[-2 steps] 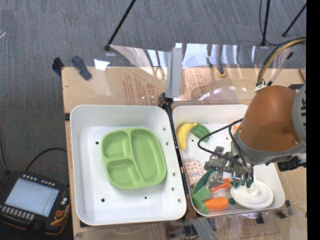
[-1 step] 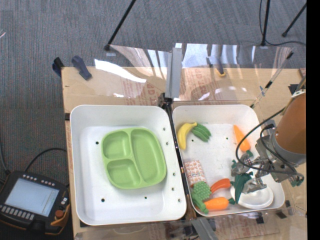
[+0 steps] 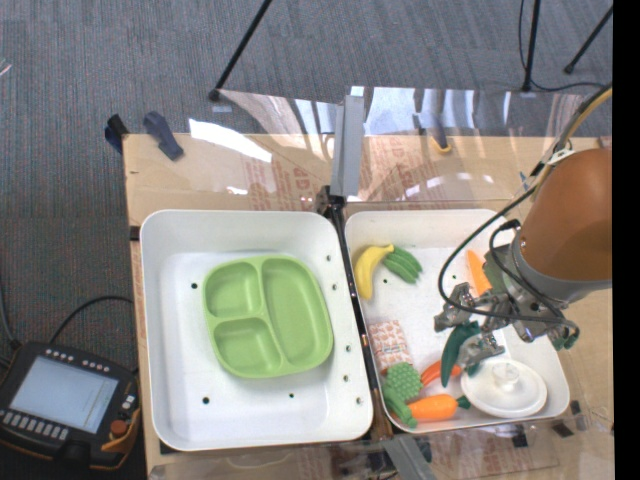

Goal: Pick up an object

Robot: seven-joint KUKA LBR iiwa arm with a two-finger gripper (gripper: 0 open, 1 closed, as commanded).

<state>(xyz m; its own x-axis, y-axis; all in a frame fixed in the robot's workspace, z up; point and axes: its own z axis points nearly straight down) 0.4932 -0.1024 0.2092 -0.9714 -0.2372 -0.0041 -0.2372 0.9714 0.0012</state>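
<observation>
**Gripper low over the right bin, fingers around a dark green vegetable**

Here, two white bins sit side by side on the table (image 3: 240, 173). The left bin (image 3: 170, 258) holds one thing: a light green plate (image 3: 268, 315) with three compartments, lying flat near the middle.

The right bin (image 3: 425, 223) holds the loose items. Counted, they are: one yellow banana (image 3: 369, 266) near the far left corner, with one green pod-like toy (image 3: 404, 263) touching its right end; one packet with a red and white pattern (image 3: 390, 343), whose print is too small to read; one knobbly green toy (image 3: 403, 381) just below the packet; one orange carrot (image 3: 432, 407) at the near edge; one white round lid or dish (image 3: 503, 388) in the near right corner; and one orange piece (image 3: 477, 271) partly hidden by the arm.

The gripper (image 3: 478, 340) hangs over the right half of this bin, just above the white dish. Its fingers (image 3: 455, 318) stand fairly narrow, and a dark green, elongated vegetable (image 3: 455, 352) hangs between them, tip pointing down toward the carrot. A small orange-red bit (image 3: 432, 373) shows beside that tip.

Faint reversed lettering shows on the tape across the table, not legible.
</observation>
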